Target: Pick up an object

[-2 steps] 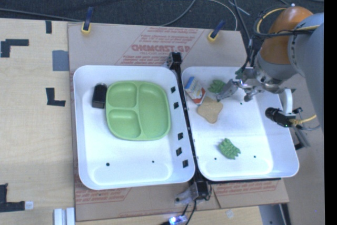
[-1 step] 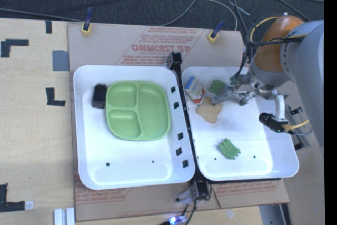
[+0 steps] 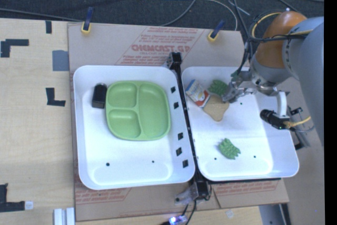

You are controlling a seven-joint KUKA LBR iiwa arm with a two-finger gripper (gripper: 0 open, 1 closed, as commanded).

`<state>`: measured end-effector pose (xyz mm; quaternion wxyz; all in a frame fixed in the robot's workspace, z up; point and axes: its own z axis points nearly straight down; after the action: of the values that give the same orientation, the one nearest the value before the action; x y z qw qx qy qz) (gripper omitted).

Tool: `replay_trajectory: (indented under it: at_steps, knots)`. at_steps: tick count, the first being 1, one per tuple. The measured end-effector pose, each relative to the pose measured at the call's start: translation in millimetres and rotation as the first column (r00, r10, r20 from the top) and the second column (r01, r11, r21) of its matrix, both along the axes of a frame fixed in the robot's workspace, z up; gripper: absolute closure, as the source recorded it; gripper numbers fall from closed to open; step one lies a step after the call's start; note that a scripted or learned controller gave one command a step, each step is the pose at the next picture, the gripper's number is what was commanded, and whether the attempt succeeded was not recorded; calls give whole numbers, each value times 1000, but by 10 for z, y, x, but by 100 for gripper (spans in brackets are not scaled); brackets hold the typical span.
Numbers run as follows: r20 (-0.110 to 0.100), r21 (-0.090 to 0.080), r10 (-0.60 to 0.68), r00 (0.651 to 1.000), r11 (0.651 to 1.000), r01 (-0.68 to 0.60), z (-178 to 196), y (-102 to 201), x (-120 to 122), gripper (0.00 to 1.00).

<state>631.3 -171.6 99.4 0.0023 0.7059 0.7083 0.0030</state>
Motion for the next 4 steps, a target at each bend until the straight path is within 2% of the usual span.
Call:
replay_trajectory:
  at_steps: [1, 2, 3, 4]
  knots:
    - [-8, -1, -3, 1000, 1000, 2, 578, -37, -62, 100]
    - [-7, -1, -2, 1000, 1000, 2, 1181, -80, -73, 100]
    - [-7, -1, -2, 1000, 1000, 2, 1304, -76, -69, 100]
    - [-9, -1, 0, 1000, 1000, 0, 1193, 470, -29, 100]
